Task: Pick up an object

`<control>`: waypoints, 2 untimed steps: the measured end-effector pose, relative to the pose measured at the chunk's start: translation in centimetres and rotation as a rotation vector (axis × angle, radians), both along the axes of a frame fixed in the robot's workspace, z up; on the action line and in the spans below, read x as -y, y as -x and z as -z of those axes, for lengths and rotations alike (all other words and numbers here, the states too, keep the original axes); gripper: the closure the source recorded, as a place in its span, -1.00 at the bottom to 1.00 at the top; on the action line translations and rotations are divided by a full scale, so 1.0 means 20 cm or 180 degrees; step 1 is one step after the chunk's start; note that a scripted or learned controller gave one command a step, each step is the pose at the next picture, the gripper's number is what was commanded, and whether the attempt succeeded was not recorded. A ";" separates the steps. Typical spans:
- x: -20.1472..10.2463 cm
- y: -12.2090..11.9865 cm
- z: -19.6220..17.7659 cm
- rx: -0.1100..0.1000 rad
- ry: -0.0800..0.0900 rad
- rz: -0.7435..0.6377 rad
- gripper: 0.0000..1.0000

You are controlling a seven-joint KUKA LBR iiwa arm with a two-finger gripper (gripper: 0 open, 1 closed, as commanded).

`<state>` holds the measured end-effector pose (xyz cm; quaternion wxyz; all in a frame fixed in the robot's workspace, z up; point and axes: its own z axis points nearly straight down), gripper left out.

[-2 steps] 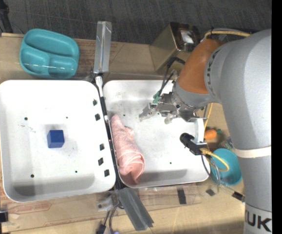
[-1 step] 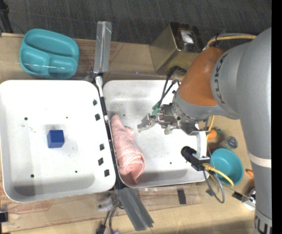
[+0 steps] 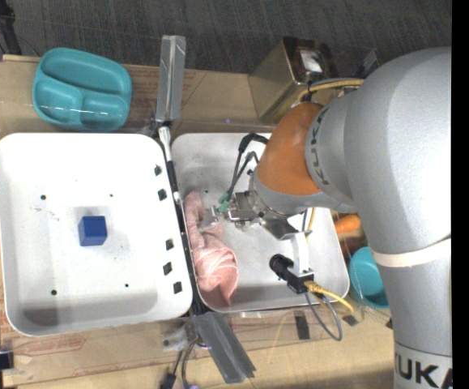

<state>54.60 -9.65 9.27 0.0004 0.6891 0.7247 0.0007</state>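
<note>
A pink crumpled cloth [image 3: 208, 250] lies along the left wall of the right bin [image 3: 218, 148]. My gripper [image 3: 220, 212] reaches down into that bin from the right, its tip right at the cloth's upper part. The wrist and arm hide most of the gripper. A small blue cube [image 3: 93, 230] sits in the middle of the left bin [image 3: 23, 160], far from the gripper.
A teal plastic tray [image 3: 82, 87] rests on the bench behind the left bin. An orange thing [image 3: 347, 224] and a teal cup [image 3: 367, 275] sit just outside the right bin's right edge. The arm covers much of the right bin.
</note>
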 end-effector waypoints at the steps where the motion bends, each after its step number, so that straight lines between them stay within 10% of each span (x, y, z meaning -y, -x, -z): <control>1: -0.01 -0.03 0.00 0.0006 0.0014 -0.0344 -1.00; 2: -0.02 -0.04 -0.06 0.0019 0.0011 -0.0361 1.00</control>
